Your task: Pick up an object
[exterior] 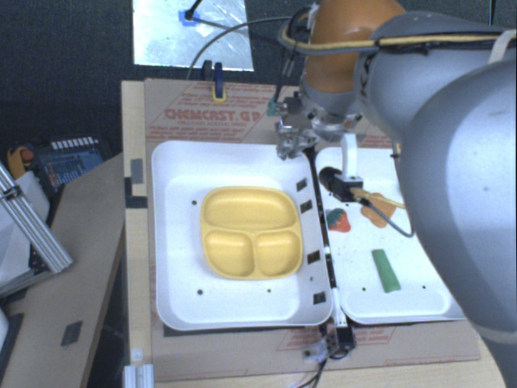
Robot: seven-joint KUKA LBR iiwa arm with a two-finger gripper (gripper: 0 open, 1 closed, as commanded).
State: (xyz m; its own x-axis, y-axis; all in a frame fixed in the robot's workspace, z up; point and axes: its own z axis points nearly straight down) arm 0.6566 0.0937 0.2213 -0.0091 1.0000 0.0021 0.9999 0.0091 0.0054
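My gripper (292, 145) hangs over the back rim of the left bin (174, 217), close to the divider between the two bins. Nothing shows between its tips. A yellow three-compartment plate (250, 231) lies flat in the middle of the left bin, in front of and to the left of the gripper. In the right bin (420, 301) lie a small red piece with a green top (338, 221), a small orange piece (375, 212) and a green rectangular block (386, 270). All of them rest on the bin floor, apart from the gripper.
The big grey arm covers the right bin's right side and back. A cardboard sheet (202, 111) lies under both bins. A blue and yellow clamp (217, 81) stands at the cardboard's back edge. Aluminium rails (32, 225) lie off the bench at left.
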